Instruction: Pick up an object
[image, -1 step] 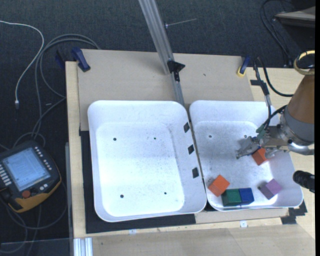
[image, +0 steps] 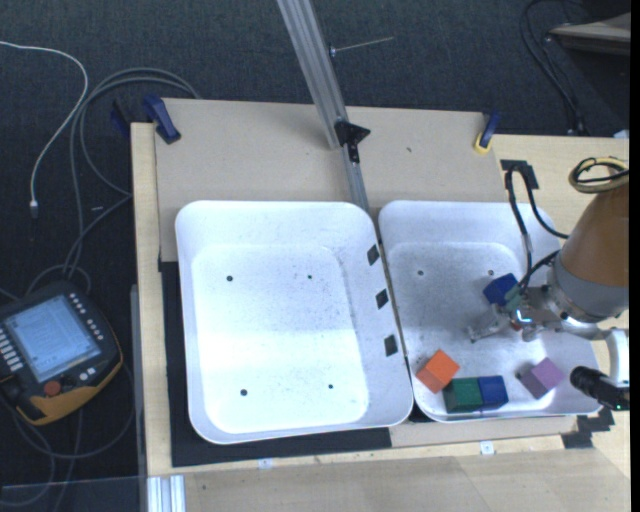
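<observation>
Camera view: orange block (image: 437, 370), possibly cube, tilted.

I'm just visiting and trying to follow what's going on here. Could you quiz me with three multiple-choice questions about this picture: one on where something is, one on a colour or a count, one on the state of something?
1. Where do the small blocks lie?
A. in the left bin
B. in the right bin
C. on the bare bench

2. What colour is the block nearest the divide between the bins?
A. orange
B. yellow
C. white

3. Where does the arm reach?
A. over the left bin
B. over the floor
C. into the right bin

Answers:
1 B: the blocks sit in the right bin.
2 A: the orange block lies leftmost, beside the green block.
3 C: the gripper is low inside that bin, near the purple block.
</observation>
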